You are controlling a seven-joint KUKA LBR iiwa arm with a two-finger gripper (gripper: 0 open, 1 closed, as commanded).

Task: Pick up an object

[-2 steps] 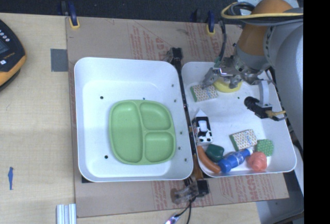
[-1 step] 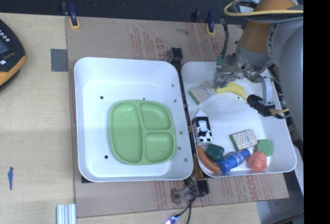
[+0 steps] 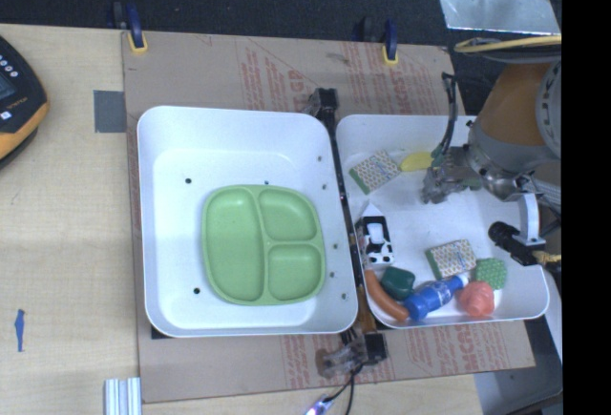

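Left bin (image 3: 153, 213): green divided tray (image 3: 261, 244) | right bin (image 3: 382, 129): small toys, claw (image 3: 441, 186) above, grip unreadable

We log two white bins: left bin (image 3: 158, 213), right bin (image 3: 410, 132). The left one holds a pale green divided plate (image 3: 263, 244). In the right bin we see a checked green-and-cream cloth square (image 3: 375, 171), a yellow piece (image 3: 417, 160), a black-and-white toy (image 3: 375, 240), a dark green item (image 3: 397, 281), an orange-red sausage shape (image 3: 382, 300), a blue bottle (image 3: 434, 296) with white cap, a second speckled green-and-tan square (image 3: 452, 259), a green knobbly item (image 3: 491, 271) and a pinkish-red object (image 3: 477, 300). The arm (image 3: 516, 108) is grey with an orange band; the gripper (image 3: 444, 182) is grey metal. The bench (image 3: 67, 251) is light wood, with brown cardboard (image 3: 229, 70) printed in red and blue clamps (image 3: 136, 28).
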